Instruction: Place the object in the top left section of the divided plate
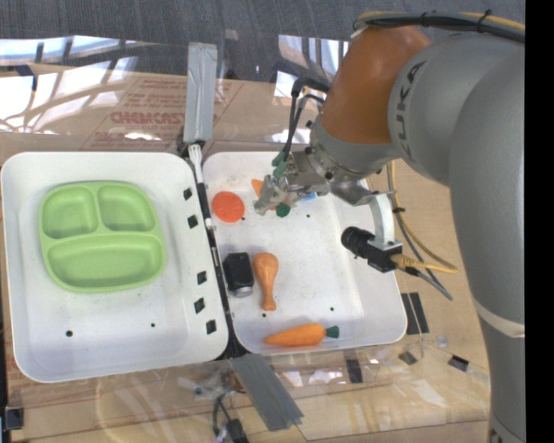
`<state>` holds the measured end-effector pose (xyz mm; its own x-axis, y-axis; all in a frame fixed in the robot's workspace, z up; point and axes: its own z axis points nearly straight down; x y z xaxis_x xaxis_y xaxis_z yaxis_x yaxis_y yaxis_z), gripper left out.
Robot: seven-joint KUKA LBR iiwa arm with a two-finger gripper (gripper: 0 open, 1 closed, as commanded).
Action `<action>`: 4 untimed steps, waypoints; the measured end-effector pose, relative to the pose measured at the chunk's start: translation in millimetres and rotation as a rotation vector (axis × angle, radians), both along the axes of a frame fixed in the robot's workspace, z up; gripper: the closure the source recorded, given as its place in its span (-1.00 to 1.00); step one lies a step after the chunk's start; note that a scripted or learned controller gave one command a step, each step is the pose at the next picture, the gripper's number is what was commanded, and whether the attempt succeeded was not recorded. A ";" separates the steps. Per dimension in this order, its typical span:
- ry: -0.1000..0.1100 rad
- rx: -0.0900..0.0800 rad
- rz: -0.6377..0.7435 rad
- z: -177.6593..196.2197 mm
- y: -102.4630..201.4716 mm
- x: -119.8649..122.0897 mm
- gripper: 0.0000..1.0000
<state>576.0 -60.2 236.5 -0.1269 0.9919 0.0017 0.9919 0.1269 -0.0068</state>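
The green divided plate lies in the left bin; its top left section holds nothing. My gripper hangs low over the far part of the right bin, just right of a flat round orange piece. A small orange bit peeks out at the gripper's left edge, and what it belongs to is hidden. Further forward in the right bin lie a tan drumstick, a black block and a carrot.
The ridge between the two bins runs between the plate and the toys. A black fitting with cables juts from the arm over the right bin's right side. Cardboard lies behind the bins.
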 end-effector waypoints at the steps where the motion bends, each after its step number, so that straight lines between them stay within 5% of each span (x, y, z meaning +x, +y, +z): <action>1: -0.001 -0.001 -0.169 -29.8 -50.0 -58.9 1.00; 2: -0.004 -0.003 -0.264 -12.7 -62.1 -60.4 1.00; 3: 0.000 -0.002 -0.273 -46.5 -21.1 -88.6 1.00; 4: -0.001 -0.002 -0.359 -46.4 58.6 -51.2 1.00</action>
<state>524.8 -1.6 190.2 0.2301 0.9732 -0.0006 0.9731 -0.2301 -0.0058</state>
